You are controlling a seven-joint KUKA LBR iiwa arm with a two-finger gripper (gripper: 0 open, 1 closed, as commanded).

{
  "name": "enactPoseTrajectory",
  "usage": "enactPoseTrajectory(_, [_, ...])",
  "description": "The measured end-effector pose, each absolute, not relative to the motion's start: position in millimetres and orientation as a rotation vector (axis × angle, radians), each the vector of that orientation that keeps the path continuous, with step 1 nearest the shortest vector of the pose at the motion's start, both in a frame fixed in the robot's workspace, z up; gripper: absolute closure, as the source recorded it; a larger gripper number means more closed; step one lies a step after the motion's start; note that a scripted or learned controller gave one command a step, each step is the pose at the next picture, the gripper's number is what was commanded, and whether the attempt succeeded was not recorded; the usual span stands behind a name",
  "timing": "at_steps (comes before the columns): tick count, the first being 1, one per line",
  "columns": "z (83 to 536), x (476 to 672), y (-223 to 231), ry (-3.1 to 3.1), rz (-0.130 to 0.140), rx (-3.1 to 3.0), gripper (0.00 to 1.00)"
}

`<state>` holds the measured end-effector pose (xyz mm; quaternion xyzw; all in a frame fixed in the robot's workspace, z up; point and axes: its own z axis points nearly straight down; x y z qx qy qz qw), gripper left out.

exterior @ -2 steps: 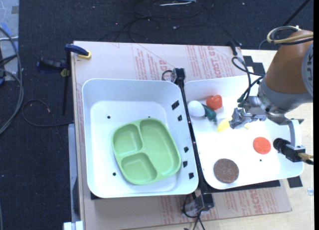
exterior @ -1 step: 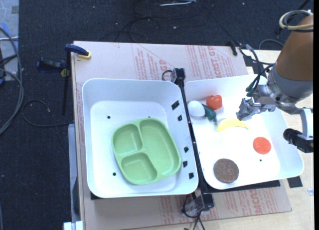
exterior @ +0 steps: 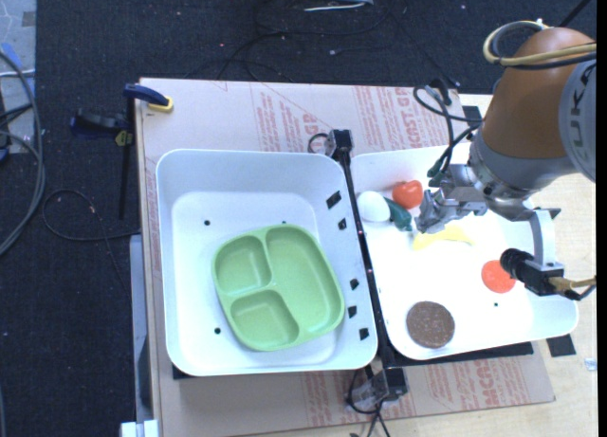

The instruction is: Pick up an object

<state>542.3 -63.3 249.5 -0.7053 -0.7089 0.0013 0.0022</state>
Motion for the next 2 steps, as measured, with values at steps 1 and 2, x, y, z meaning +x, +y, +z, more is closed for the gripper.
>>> enactPoseTrajectory(1, [251, 547.6, -15, -2.225, 0.004, -2.213, 1.0])
enactPoseTrajectory(2, [247, 553.2, 46, -2.226, 0.006, -2.212, 1.0])
